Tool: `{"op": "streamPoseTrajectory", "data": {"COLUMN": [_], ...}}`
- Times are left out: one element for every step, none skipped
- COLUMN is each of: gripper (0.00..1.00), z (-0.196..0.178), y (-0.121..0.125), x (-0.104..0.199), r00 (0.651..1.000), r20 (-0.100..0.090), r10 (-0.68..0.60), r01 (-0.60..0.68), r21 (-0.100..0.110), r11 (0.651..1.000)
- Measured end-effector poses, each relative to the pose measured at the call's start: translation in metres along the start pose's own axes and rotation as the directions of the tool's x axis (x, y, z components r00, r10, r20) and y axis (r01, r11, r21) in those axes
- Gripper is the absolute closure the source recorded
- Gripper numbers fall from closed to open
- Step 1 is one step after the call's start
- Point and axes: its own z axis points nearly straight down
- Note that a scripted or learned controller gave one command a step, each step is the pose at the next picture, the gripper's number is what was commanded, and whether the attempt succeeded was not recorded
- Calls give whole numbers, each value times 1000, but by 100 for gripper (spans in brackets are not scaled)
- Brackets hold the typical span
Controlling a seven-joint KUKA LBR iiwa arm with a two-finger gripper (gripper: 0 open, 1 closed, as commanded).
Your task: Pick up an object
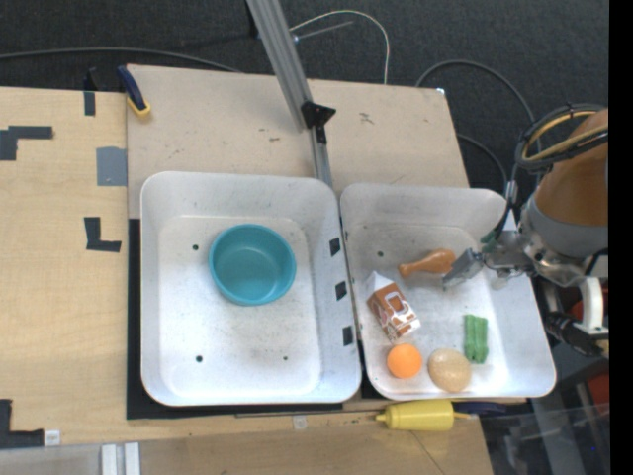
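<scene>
- Gripper [461, 268] is low over the right bin [514, 379], reaching in from the right, fingertips angled toward the bin's middle; I cannot tell whether it is spread or pressed together.
- I see the tip just beside the fat end of a brown chicken drumstick [428, 263], maybe touching it, though I can't be sure from up here.
- Below the drumstick lies a brown-and-white wrapped snack [394, 311], tilted.
- An orange ball [404, 361] sits near the bin's front edge, with a pale beige round piece [449, 370] just beside it on the right.
- A small green block [477, 337] lies above that beige piece, near the bin's right side.
- In the left bin [168, 265] I have a teal bowl [252, 263], upright, well apart from the arm.
- A yellow bottle [420, 416] lies on its side outside the right bin's front rim.
</scene>
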Motion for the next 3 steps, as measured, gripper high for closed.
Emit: {"op": "streamPoseTrajectory", "data": {"gripper": [0,0,100], "z": [49,85,74], "y": [-8,-7,-7], "x": [7,7,8], "r00": [1000,1000,1000], "r20": [-1,2,0], "r10": [0,0,-1], "r01": [0,0,1], "r21": [1,-7,-6], "r11": [1000,1000,1000]}}
